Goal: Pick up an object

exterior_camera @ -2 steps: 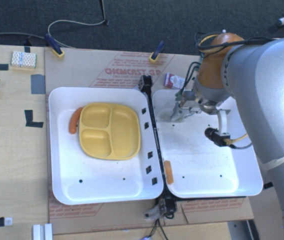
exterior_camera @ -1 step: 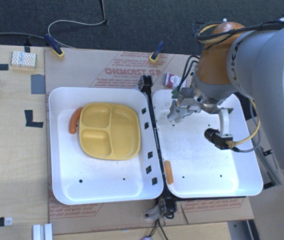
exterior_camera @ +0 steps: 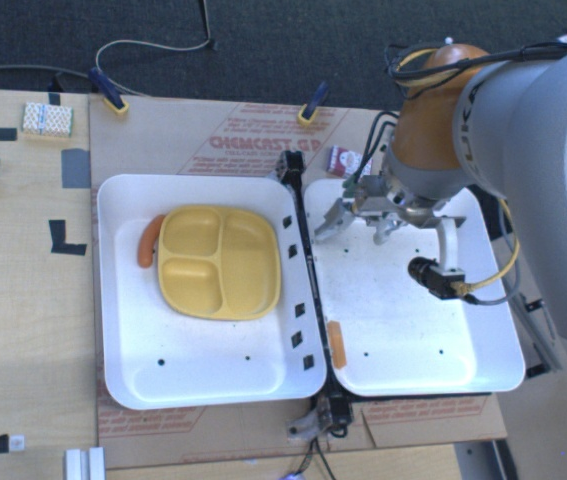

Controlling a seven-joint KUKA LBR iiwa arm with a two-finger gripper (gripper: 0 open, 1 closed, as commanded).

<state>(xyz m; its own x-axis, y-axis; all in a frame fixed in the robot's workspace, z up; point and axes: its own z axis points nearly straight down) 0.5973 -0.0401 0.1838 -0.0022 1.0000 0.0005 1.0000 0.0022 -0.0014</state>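
**Gripper open over the right bin, carrot stick at the near-left corner**

My bench is pale wood with a cardboard sheet (exterior_camera: 253, 143) under two white bins; red print on it reads "CHEMCAST GP". In the right bin (exterior_camera: 463, 358) I see a small orange carrot stick (exterior_camera: 336, 344) lying against the left wall near the front, its long axis running roughly front to back. My gripper (exterior_camera: 361, 224) hangs over the bin's far-left part, fingers spread apart with nothing between them, so the stick lies well apart, nearer me. The left bin (exterior_camera: 203, 368) holds a yellow divided plate (exterior_camera: 220, 261) with an orange sausage (exterior_camera: 148, 241) touching its left edge.
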